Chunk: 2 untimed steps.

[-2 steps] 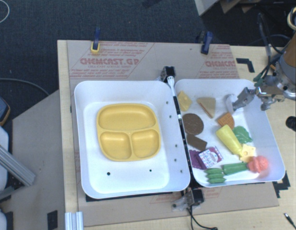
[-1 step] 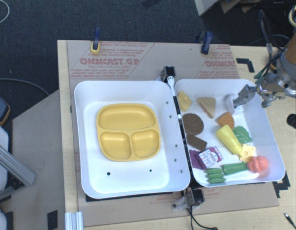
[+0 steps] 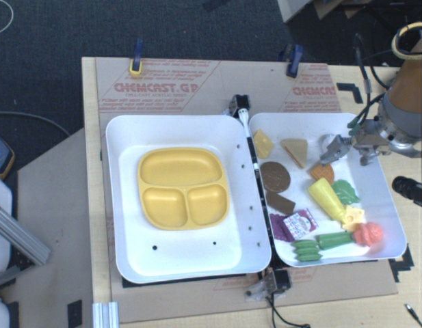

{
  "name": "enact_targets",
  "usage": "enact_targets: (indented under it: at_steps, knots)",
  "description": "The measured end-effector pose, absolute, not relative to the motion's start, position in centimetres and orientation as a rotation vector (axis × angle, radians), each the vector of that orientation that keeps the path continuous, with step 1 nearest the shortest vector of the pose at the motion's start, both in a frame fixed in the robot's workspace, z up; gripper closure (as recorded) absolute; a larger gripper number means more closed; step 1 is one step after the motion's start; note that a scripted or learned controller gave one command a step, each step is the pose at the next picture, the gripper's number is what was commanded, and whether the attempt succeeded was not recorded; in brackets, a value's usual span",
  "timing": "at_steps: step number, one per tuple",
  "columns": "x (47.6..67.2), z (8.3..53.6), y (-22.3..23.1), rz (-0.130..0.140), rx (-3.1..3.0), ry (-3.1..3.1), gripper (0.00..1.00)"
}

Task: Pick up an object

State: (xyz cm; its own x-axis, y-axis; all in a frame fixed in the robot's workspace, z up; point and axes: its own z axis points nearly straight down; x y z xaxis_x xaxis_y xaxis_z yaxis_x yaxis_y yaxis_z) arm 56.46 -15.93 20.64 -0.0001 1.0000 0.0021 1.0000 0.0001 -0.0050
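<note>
The right white bin [image 3: 395, 214] holds several toy foods: a yellow wedge [image 3: 263, 144], a tan triangle [image 3: 295, 151], a round brown cookie [image 3: 275, 176], a dark brown block [image 3: 280, 203], a purple packet [image 3: 296, 224], a yellow bottle shape [image 3: 327, 197], a green leafy piece [image 3: 345, 191], green pods [image 3: 306, 249] and a pink-red fruit [image 3: 368, 234]. My gripper [image 3: 349, 153] hangs over the bin's upper right part, just above a small orange piece [image 3: 322, 172]. Its fingers stand open with nothing between them.
The left white bin [image 3: 122, 183] holds a yellow tray [image 3: 182, 186] with three compartments. A black divider strip [image 3: 255, 176] runs between the bins. Blue clamps [image 3: 293, 60] and a yellow-blue clamp [image 3: 136, 60] sit at the board's far edge. Cables trail at the right.
</note>
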Motion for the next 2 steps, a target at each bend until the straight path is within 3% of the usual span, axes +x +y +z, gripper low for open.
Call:
enact_targets:
  at_steps: [2]
  knots:
    - [56.3, 9.2, -15.7, 0.003, -2.218, -2.218, 0.00]
